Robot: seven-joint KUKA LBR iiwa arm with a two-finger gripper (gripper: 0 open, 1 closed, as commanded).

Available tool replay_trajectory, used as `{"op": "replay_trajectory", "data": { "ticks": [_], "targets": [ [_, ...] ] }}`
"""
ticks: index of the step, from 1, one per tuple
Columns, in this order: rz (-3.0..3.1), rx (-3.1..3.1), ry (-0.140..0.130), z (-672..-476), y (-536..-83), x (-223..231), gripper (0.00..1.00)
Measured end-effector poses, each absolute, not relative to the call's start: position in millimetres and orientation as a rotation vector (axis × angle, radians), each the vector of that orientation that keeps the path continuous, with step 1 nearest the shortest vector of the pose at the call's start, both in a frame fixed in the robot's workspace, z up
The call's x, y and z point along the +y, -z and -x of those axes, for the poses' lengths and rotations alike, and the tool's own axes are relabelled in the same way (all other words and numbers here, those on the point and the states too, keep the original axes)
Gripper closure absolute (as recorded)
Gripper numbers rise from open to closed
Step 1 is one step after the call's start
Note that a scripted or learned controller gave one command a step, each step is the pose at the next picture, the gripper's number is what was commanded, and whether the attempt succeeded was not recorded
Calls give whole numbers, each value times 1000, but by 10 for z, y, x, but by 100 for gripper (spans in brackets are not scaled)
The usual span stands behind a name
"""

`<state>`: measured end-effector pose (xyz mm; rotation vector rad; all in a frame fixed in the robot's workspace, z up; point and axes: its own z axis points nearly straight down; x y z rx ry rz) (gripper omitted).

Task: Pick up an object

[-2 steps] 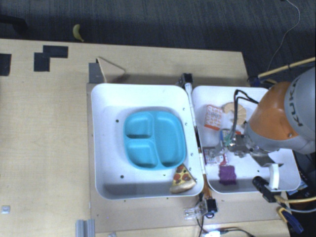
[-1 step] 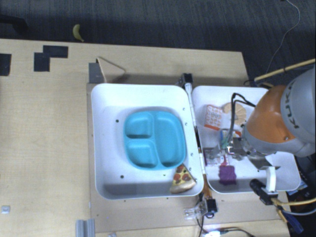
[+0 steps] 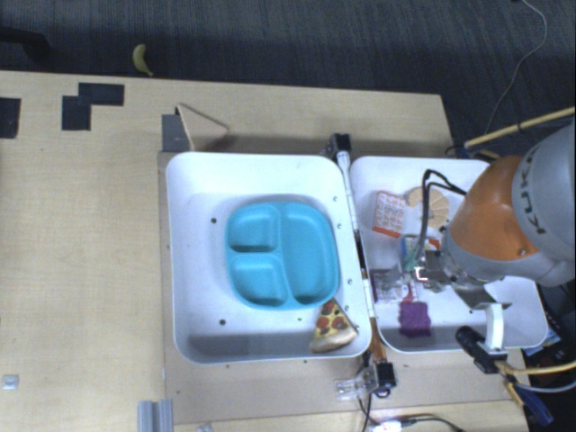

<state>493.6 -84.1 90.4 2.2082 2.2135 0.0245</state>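
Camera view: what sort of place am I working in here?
Probably a robot lab bench for pick tests: two white bins on a wooden bench, toy items like a pizza slice, and a KUKA arm.

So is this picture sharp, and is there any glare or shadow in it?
Camera view: rather soft overall, so the print on the small packet is unreadable; the left bin shows bright glare on its white walls and a grey shadow along its near floor; the blue tray is evenly lit.
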Motion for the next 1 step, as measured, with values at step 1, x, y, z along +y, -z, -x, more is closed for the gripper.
{"op": "replay_trajectory", "data": {
  "ticks": [1],
  "targets": [
    [-2201, 2210, -28, -4960, -1031, -857, 100]
  ]
}}
